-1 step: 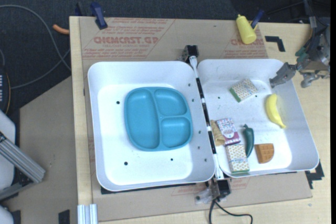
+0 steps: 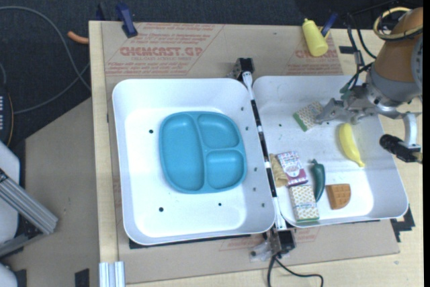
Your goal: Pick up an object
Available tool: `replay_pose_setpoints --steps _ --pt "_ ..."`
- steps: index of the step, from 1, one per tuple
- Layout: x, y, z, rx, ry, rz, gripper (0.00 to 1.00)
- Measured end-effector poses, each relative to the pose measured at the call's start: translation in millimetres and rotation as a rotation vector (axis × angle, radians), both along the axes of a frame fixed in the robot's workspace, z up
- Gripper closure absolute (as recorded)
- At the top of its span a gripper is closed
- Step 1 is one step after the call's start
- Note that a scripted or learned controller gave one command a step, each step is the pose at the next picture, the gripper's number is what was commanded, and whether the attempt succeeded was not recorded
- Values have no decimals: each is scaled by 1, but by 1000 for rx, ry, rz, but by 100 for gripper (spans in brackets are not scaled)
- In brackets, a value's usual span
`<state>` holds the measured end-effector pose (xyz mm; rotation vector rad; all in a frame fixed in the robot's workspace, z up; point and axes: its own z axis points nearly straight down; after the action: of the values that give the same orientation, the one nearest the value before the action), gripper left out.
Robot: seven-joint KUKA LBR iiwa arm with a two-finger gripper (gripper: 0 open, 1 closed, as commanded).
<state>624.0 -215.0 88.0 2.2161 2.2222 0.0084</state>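
My gripper [image 2: 344,109] hangs low over the back of the right bin [image 2: 282,94], at the end of the grey arm with its orange band [image 2: 396,54]. Just under it and slightly nearer the front lies a yellow banana [image 2: 349,143]. A small green and white packet [image 2: 308,115] lies just left of the gripper. Toward the bin's front lie a purple and white snack packet [image 2: 291,167], a green pepper [image 2: 318,179], a brown waffle piece [image 2: 339,195] and a pale box [image 2: 304,202]. I see nothing lifted off the bin floor.
The left bin [image 2: 134,104] holds a blue divided plate [image 2: 201,150]. A yellow bottle [image 2: 314,37] lies on the bench behind the right bin. A black latch strip [image 2: 259,138] runs between the bins. Cables hang near the arm at the right.
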Motion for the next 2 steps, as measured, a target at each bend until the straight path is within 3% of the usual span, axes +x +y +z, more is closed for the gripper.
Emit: replay_pose_setpoints --steps 1,2 --pt "-48 7 -4 -1 8 -3 0" --pt "-48 7 7 -1 5 -3 100"
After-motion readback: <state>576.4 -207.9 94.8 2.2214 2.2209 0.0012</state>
